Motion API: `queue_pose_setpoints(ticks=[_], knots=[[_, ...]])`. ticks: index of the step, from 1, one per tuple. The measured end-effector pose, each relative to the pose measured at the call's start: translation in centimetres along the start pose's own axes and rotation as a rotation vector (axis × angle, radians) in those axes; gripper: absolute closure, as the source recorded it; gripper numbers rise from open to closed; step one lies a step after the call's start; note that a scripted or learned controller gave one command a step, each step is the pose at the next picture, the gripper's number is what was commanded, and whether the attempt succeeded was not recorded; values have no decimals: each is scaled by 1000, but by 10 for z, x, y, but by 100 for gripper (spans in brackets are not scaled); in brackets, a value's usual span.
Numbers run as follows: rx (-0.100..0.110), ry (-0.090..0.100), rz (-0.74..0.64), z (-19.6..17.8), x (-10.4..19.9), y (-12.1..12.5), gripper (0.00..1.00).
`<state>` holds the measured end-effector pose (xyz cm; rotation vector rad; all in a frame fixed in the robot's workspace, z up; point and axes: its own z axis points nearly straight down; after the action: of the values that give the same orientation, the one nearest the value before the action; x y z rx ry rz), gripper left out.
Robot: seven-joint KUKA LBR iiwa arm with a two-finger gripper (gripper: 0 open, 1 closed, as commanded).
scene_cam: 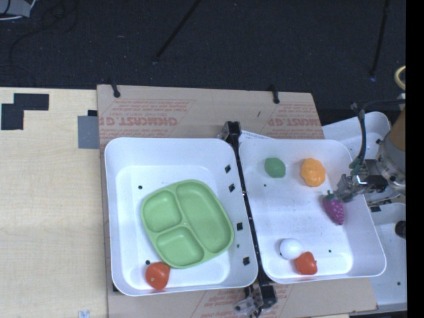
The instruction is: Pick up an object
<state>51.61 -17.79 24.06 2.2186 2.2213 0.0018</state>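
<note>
My gripper reaches in from the right over the right bin, near its right wall. A purple bunch of grapes sits directly below and touching the gripper's tip; whether it is gripped is unclear. Further left in the same bin lie an orange fruit and a green round piece. A white egg and a red fruit rest together near the bin's front edge.
The left bin holds a green divided plate and a red tomato at its front left corner. A black divider bar runs between the bins. Cables and the arm's wrist crowd the right side.
</note>
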Motion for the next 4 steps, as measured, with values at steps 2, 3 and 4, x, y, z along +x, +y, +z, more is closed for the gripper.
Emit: queue_pose_setpoints(ticks=[2, 3, 4], knots=[[5, 3, -4, -7, 96, 17, 100], [5, 3, -4, -12, 149, 23, 100], [5, 3, -4, -12, 203, 32, 100]])
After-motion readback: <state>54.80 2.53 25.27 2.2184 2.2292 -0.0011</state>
